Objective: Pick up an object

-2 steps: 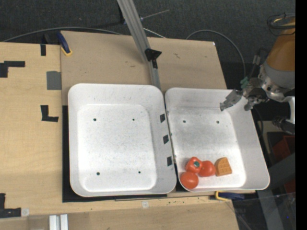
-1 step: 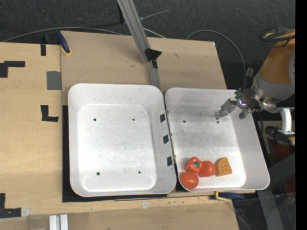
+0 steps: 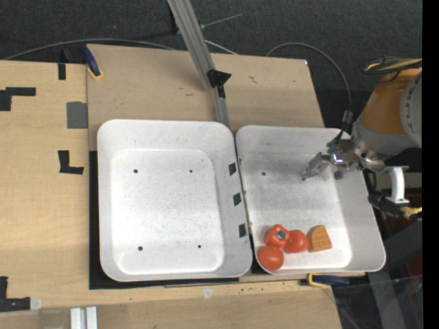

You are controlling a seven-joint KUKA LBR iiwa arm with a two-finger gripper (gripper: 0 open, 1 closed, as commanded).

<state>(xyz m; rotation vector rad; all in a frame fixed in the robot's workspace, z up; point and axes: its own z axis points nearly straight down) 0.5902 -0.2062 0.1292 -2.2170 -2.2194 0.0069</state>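
Objects to choose from lie together in the lower part of the right bin (image 3: 357, 204), toward the lower right of the frame: three red tomato-like pieces (image 3: 281, 244) bunched and touching one another, and a small orange-brown block (image 3: 319, 238) just beside them on their right. We judge the task barely begun, since all of these rest on the bin floor and none is lifted; the reach down to them, the grasp and the lift are all left to do. Our hand (image 3: 321, 166) hangs over the upper part of the same bin, well apart from the cluster, with its two fingers spread and nothing between them, touching no object. Further out, the left bin (image 3: 110, 184) sits alongside on the bench (image 3: 41, 184).
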